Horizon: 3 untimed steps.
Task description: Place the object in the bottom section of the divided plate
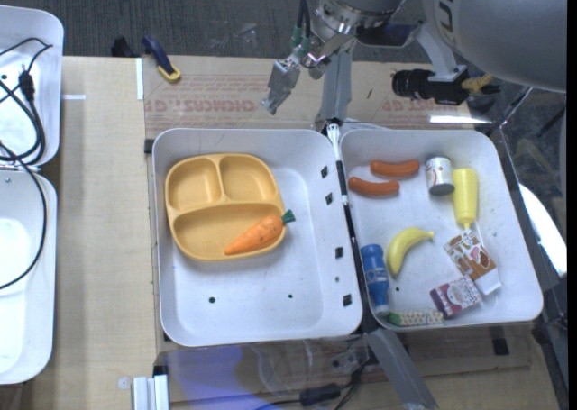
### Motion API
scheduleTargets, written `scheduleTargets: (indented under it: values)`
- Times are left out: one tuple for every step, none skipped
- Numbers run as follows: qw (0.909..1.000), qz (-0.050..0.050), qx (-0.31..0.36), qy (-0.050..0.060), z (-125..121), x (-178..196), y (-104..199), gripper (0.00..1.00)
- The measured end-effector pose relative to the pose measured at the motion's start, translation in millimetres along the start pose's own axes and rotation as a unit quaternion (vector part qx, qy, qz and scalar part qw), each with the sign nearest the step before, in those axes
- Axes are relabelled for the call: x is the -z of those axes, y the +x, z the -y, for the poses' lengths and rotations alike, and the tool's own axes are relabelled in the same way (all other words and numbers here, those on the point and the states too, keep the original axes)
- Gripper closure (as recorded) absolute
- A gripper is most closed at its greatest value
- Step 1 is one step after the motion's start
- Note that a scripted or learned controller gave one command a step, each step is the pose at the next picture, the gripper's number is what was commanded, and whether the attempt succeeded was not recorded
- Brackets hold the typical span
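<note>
The arm (505, 3) is cut off at the top, and its gripper (306, 61) hangs open with nothing in it. The carrot (257, 234) lies in the plate (194, 187)'s bottom part, in the left bin (243, 318) on a tan bench (99, 174).

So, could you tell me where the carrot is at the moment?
The carrot lies in the bottom section of the yellow divided plate, in the left bin.

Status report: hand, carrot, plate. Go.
Hand raised above the bins' far edge, nothing between its fingers. Carrot lies in the plate's bottom section, leafy tip over the rim. Nothing in the way.
</note>
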<state>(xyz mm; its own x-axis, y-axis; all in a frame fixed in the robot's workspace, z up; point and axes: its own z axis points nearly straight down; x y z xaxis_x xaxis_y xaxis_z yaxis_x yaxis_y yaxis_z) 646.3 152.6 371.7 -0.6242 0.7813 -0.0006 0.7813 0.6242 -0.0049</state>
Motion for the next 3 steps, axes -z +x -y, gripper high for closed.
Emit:
scheduleTargets:
  values:
    - [0.9982,0.000,-0.060,-0.001,-43.9,68.6,38.5,0.00]
    - [0.9982,0.000,-0.060,0.000,-44.0,66.8,38.3,0.00]
    - [0.9982,0.000,-0.060,0.000,-44.0,66.8,38.3,0.00]
